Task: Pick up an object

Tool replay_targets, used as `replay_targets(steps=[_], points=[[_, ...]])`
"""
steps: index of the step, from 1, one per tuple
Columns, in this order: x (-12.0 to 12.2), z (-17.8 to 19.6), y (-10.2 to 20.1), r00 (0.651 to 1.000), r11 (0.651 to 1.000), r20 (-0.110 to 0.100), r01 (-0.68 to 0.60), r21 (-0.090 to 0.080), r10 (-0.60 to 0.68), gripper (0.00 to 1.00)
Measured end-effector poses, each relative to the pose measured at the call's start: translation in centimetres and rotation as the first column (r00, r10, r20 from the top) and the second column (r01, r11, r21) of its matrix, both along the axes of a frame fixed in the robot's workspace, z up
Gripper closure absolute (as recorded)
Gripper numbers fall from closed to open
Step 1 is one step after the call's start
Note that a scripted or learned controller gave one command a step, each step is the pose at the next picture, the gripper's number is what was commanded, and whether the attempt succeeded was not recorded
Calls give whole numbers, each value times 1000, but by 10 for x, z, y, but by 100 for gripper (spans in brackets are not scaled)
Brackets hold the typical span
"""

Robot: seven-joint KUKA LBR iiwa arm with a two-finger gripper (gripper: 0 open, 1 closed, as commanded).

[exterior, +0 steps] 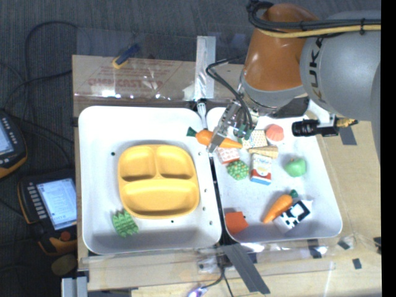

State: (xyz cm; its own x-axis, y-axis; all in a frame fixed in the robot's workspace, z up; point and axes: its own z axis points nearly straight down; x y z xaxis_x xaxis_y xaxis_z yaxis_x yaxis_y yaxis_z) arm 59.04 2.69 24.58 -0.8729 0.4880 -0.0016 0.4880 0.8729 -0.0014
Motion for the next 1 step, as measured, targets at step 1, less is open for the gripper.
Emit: replay_targets(steps=[1], points=[[48, -9, 18, 983, 983, 1, -183, -1, 183, 100]])
